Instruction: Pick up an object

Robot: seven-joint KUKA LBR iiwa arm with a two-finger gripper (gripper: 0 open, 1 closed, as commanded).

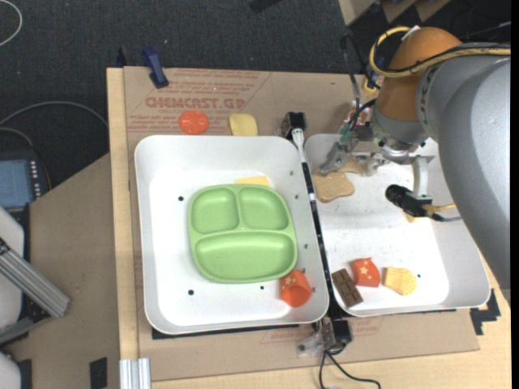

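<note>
Hovering low at the upper end of the right bin [454,294], claw [350,159] just above the tan bread-shaped piece [334,187], near the bin's wall. Cannot tell whether spread or pressed together. Risks: skidding the flat piece against the wall, or closing on nothing. Red block [365,272], yellow wedge [399,280], brown bar [345,287] well apart, lower right.

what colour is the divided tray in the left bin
Light green, seen plainly in the camera view: the tray lies in the left bin.
</note>
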